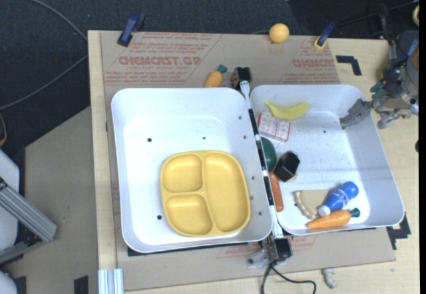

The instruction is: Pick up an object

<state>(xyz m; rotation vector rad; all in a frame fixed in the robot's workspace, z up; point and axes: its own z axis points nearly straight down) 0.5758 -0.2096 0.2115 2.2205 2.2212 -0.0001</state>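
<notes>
Banana [287, 110] lay in right bin [373, 173], top left corner, long side running left-right. Gripper [363, 112] sat near bin's top right edge, banana off to its left. Jaws: could not tell.

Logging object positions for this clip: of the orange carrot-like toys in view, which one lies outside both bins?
The small carrot on the board above the left bin. The other carrot lies inside the right bin.
</notes>
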